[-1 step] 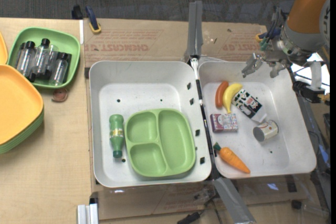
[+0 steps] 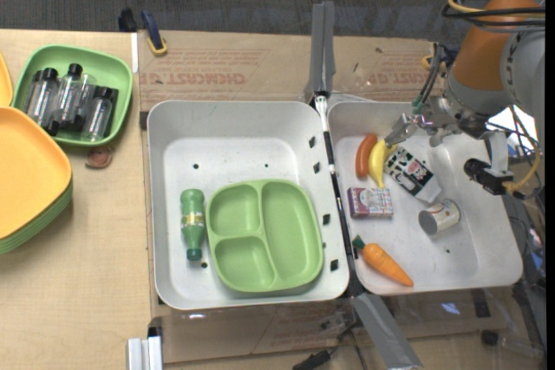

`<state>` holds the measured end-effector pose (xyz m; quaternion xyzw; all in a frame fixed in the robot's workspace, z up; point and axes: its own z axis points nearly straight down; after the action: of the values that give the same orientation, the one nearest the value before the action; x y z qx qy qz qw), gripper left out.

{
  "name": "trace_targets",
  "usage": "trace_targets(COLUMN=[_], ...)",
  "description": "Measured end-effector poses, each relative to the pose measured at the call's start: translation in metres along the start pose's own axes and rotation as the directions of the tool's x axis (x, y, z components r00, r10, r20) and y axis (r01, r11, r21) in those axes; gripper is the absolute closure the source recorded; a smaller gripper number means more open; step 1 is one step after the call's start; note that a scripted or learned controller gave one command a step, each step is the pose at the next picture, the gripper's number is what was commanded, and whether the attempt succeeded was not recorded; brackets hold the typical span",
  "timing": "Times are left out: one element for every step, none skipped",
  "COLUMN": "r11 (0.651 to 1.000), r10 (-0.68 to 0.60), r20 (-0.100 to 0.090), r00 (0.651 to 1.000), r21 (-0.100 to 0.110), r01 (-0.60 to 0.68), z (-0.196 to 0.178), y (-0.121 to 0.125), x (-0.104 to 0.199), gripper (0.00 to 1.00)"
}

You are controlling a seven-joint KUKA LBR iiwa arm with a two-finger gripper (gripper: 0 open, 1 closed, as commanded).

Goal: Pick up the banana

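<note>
Left bin (image 2: pixel 165 186): a green bottle (image 2: pixel 192 223) and a green divided tray (image 2: pixel 263 235). Right bin (image 2: pixel 486 269): the banana (image 2: pixel 377 162) lies near the far left corner, touching an orange-red item (image 2: pixel 366 155) on its left and a printed carton (image 2: pixel 408 172) on its right. It looks light, curved, smooth-skinned and easily bruised; a moderate pinch across mid-body is judged best, though neighbours crowd both flanks. The gripper (image 2: pixel 414 122) hangs just beyond it; jaw state cannot be determined.
</note>
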<state>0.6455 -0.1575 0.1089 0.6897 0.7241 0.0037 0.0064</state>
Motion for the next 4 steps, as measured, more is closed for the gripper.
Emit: trace_targets(r11=[1.000,0.992,0.987,0.973], r10=[0.001,0.126,0.162,0.231], r20=[-0.001,-0.002,-0.001,0.001], r00=[1.000,0.992,0.987,0.973], r21=[0.000,0.016,0.014,0.014], r01=[-0.001,-0.126,-0.162,-0.231], z=[-0.010,0.010,0.017,0.017], y=[0.000,-0.019,-0.011,0.010], x=[-0.001,-0.040,-0.057,-0.059], gripper=[1.00,1.00,1.00,1.00])
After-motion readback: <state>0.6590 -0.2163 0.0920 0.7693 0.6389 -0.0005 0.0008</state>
